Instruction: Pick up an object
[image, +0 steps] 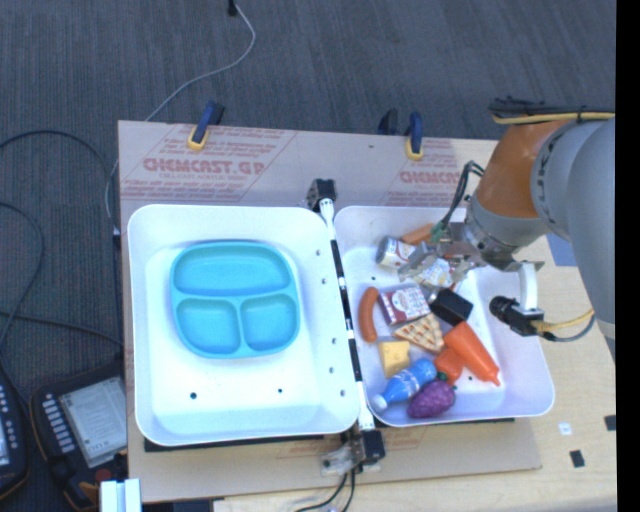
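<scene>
I am looking down at a slant on a tabletop (200, 155) covered with a printed brown board, carrying two shallow white bins side by side. The left bin (150, 400), in the centre left of the frame, holds a blue divided plate (236, 299) with three compartments, lying flat toward the bin's upper half. The right bin (520, 395), in the centre right, holds a crowd of small toy foods. From top to bottom I can make out a silver can (392, 250) lying on its side, a red sausage (368, 313) along the bin's left wall, a small printed packet (408, 302), a waffle-patterned wedge (424, 333), a yellow cheese block (394, 356), an orange carrot (470, 352), a blue bottle (408, 383) and a purple grape bunch (432, 400) near the bin's lower edge. My arm (560, 190), grey with an orange band, reaches in from the upper right of the frame. Its gripper (437, 262) sits low over the upper part of the right bin, just beside the can and above the packet. The jaws blur into crinkled silver clutter there, so I cannot tell whether they are apart or together, nor whether anything is between them
</scene>
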